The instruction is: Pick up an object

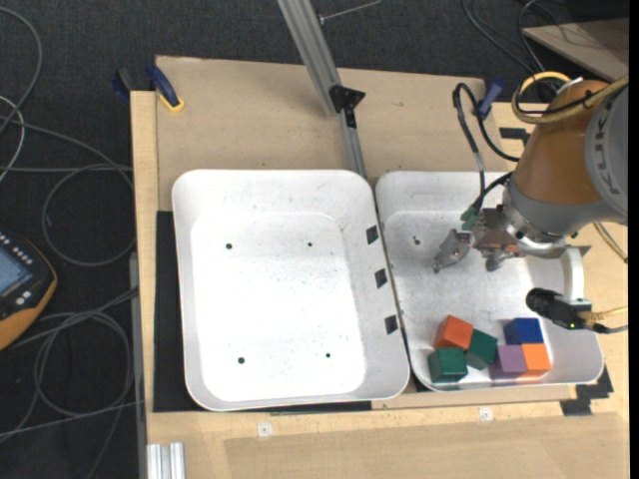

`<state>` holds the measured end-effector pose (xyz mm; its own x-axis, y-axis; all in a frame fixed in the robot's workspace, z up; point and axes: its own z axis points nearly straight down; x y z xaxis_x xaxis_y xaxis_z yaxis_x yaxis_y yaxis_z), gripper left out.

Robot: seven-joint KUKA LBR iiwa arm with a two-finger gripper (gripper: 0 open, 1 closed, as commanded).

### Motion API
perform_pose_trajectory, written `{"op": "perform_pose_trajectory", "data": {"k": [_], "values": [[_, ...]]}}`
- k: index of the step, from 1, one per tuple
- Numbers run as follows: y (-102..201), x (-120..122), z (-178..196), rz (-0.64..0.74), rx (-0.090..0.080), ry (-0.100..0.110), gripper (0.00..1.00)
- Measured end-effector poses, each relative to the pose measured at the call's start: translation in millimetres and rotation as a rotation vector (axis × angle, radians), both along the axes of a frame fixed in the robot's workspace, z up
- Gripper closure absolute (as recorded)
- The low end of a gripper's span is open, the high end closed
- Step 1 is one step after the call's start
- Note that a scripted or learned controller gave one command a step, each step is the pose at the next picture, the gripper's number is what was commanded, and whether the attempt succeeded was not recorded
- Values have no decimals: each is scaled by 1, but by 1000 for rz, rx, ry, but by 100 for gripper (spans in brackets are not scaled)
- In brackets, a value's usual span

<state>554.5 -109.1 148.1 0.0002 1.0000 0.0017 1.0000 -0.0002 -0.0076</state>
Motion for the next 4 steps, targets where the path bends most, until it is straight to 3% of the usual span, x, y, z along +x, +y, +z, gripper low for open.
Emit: {"op": "perform_pose_trajectory", "data": {"k": [1, 2, 4], "values": [[1, -1, -52, 0, 0, 0, 0], [1, 1, -38, 0, 0, -9, 100], [-8, 10, 62, 1, -3, -14, 100]]}}
